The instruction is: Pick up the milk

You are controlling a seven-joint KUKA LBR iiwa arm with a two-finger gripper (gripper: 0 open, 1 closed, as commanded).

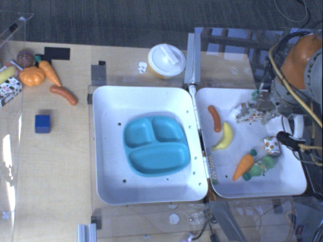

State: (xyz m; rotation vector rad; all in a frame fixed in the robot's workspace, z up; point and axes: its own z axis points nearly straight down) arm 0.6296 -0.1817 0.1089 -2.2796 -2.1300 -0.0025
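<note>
Camera view: two bins. The left bin (106,135) held one blue tray (156,145). The right bin (282,185) held one sausage (215,118), one banana (224,136), one carrot (243,167), one milk (271,145) near the right wall. Pincer (262,102) state: cannot tell.

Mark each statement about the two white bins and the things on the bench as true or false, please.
1. The blue divided plastic plate lies in the left white bin. True.
2. The yellow toy banana lies in the left bin. False: it lies in the right white bin, beside the red toy sausage.
3. The small blue cube sits on the wooden bench, outside both bins. True.
4. The orange toy carrot rests on the blue plate. False: it lies in the right bin, near the banana.
5. The round white lid stands inside the right bin. False: it stands on the bench behind the bins.
</note>
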